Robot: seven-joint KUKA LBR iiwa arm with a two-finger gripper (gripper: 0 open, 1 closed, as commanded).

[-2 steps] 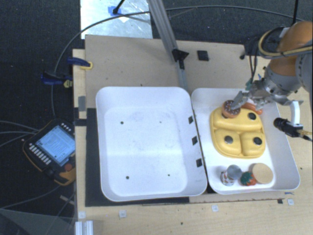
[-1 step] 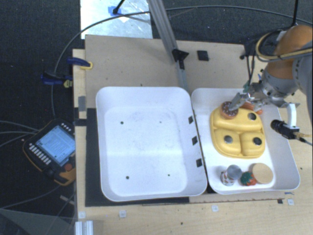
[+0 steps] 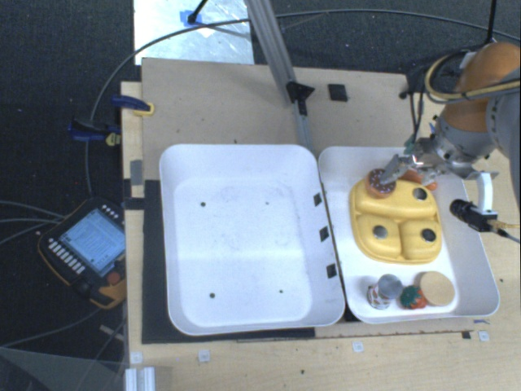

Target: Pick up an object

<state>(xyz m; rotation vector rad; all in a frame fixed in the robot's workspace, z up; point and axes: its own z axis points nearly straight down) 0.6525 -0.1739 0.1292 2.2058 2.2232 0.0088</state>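
Observation:
The right bin (image 3: pixel 485 287) holds a large yellow moulded piece (image 3: pixel 396 222) with dark round holes. A small brown and red round thing (image 3: pixel 379 182) lies at that piece's upper left corner. Along the bin's front sit a grey and white ball-like thing (image 3: pixel 383 290), a small red and green thing (image 3: pixel 411 297) and a tan disc (image 3: pixel 437 287). My gripper (image 3: pixel 404 164) hangs at the back of the right bin, just right of the brown and red thing and over the yellow piece's far edge.
The left bin (image 3: pixel 175 218) lies beside the right one, with black clips (image 3: pixel 324 234) on their shared rim. A grey pole (image 3: pixel 273 35) slants in from the top. A teach pendant (image 3: pixel 85 247) and cables lie left of the bench.

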